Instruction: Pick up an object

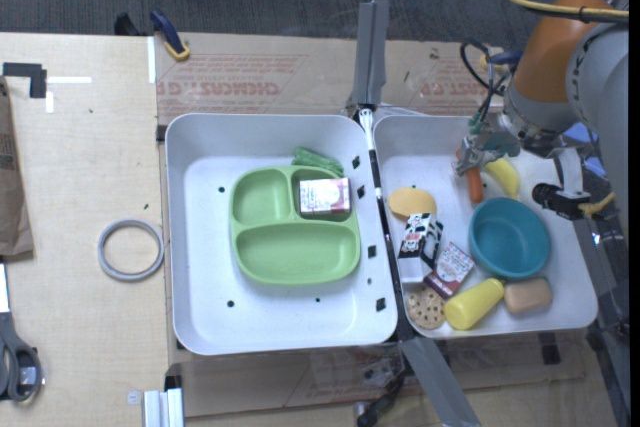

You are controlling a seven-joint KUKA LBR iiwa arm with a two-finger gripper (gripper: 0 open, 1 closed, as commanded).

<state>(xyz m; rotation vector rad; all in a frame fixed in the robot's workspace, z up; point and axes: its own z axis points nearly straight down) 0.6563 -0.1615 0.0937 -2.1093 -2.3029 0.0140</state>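
Legible writing is limited. The flattened cardboard (pixel 300 75) behind the bins carries red print, reversed from this angle and not readable. The small carton (pixel 325 196) in the green divided tray (pixel 295 230) has a pink and white label, too small to read. The red packet (pixel 452 267) and the black-and-white cow-pattern carton (pixel 420 237) in the right bin (pixel 570 310) show print that cannot be made out.

The hand (pixel 474 162) sits low at the back of the right bin, directly over an orange carrot-shaped item (pixel 474 185), which lies just beside a yellow banana-shaped piece (pixel 502 175). Whether the fingers are spread or closed cannot be told, and no item is seen between them.

Remaining contents of the right bin: blue bowl (pixel 510 237), yellow cylinder (pixel 474 303), tan block (pixel 528 295), cookie (pixel 426 309) and a flat yellow disc (pixel 412 203), packed closely towards the front and middle. The open floor lies along the back wall, left of the hand.

The left bin (pixel 200 295) holds the tray near its centre, a green leafy item (pixel 318 159) at the tray's back edge, and bare floor on all sides. A grey ring (pixel 131 248) rests on the bench (pixel 80 195), well apart from the bins.
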